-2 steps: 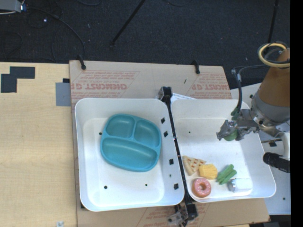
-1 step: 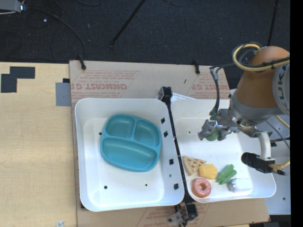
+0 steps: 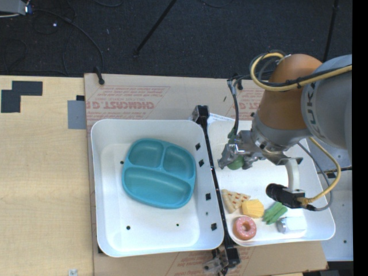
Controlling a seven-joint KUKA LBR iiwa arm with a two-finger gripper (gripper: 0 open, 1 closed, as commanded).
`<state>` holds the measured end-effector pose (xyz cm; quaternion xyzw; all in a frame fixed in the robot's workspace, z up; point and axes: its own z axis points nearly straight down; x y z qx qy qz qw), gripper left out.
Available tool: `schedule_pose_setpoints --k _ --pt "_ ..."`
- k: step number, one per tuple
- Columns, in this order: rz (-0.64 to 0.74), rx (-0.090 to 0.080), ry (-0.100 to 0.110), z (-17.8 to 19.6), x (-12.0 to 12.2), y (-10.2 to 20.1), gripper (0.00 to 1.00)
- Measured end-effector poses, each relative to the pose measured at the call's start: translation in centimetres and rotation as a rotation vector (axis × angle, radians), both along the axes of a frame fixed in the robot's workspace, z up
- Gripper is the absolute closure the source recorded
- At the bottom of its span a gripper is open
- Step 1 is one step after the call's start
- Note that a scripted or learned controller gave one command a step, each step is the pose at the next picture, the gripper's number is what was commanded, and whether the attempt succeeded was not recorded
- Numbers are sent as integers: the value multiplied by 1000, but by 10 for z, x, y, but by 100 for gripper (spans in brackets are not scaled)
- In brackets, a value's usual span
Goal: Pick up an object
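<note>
The arm (image 3: 299,105) covers much of the right bin (image 3: 328,226), so I cannot see the floor under it. The gripper (image 3: 232,158) is low in this bin, close to the wall between the 2 bins. I cannot tell if it is open or closed. 1 dark green thing (image 3: 236,165) is just at its tip, half hidden, and I cannot tell if it is gripped or only lying there.

In the near end of the right bin I count 5 more things, close together: 1 waffle (image 3: 233,200), 1 yellow block (image 3: 253,207), 1 pink donut (image 3: 245,228), 1 light green toy (image 3: 275,211) and 1 small grey bit (image 3: 282,227) that is too small to name.

The left bin (image 3: 106,229) holds 1 teal plate (image 3: 159,173) with 3 compartments. There is bare floor around the plate, most at the near side.
</note>
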<state>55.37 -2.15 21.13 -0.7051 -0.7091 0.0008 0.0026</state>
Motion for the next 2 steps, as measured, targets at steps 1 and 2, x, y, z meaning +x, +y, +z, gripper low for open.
schedule_pose_setpoints --k 1,2 --pt "1 0 -1 -3 13 61 100" --pt "0 -1 -1 -5 23 119 100"
